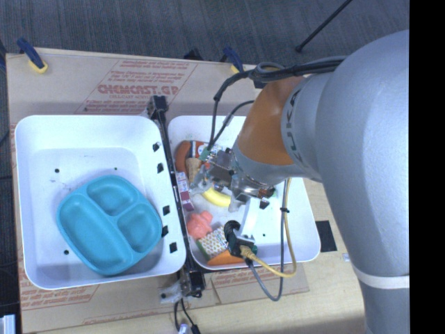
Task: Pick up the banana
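Note:
The yellow banana (pixel 216 198) lies in the right bin (pixel 302 235), near its middle, partly covered by the wrist. My gripper (pixel 212 181) reaches down into that bin from the right, right above and against the banana's upper side. The grey arm with its orange band (pixel 271 127) hides most of the bin's right half. I cannot make out how the gripper stands around the banana.
Around the banana lie several toy foods: a brown-orange item (pixel 186 153), a pink piece (pixel 199 224), an orange carrot-like piece (pixel 222 259). The left bin (pixel 42 145) holds a blue divided plate (pixel 110 222). A black divider (pixel 167 165) runs between the bins.

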Tool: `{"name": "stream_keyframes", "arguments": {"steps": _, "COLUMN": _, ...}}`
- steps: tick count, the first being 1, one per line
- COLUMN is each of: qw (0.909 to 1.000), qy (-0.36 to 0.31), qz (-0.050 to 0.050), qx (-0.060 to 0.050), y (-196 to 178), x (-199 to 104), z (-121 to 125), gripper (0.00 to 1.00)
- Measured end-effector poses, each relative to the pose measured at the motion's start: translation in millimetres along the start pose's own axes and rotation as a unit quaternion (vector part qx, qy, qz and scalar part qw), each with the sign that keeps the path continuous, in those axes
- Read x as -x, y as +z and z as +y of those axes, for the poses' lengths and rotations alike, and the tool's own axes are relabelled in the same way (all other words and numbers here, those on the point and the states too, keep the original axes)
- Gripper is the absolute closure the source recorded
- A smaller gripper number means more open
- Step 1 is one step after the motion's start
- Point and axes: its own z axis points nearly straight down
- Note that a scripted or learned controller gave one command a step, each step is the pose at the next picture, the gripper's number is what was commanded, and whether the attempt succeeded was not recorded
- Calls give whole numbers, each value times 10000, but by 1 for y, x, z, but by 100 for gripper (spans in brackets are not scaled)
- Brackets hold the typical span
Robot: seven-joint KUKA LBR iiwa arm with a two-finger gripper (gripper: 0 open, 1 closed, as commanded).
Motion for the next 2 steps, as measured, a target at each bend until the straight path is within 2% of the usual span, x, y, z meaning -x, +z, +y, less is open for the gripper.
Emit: {"name": "stream_keyframes", "arguments": {"steps": 2, "qw": 10000, "qy": 0, "qz": 0, "qx": 0, "y": 0, "x": 0, "z": 0, "gripper": 0}}
